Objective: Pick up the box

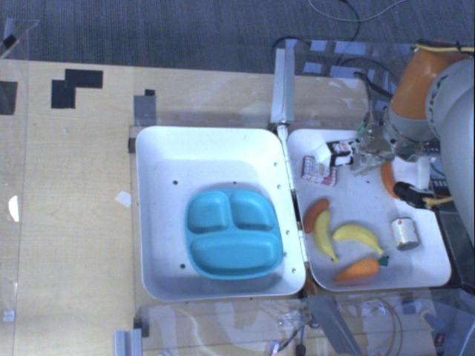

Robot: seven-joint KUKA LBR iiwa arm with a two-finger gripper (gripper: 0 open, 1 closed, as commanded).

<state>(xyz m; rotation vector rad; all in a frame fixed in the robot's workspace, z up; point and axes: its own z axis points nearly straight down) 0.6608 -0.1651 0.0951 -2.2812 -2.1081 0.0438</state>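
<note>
The box point(318, 167) is small, white with a red and pink printed face. It lies near the back left corner of the right bin point(438, 273). My gripper point(355, 156) hangs low over the back of that bin, just right of the box and close to its top right corner. I cannot tell whether it touches the box. The grey arm with its orange band point(419, 87) reaches in from the right.
A blue divided tray point(234, 232) lies in the left bin point(156, 199). The right bin also holds a red sausage point(315, 212), two bananas point(323, 236) point(358, 235), a carrot point(356, 269), a small tin can point(404, 232) and an orange item point(387, 178) by the arm.
</note>
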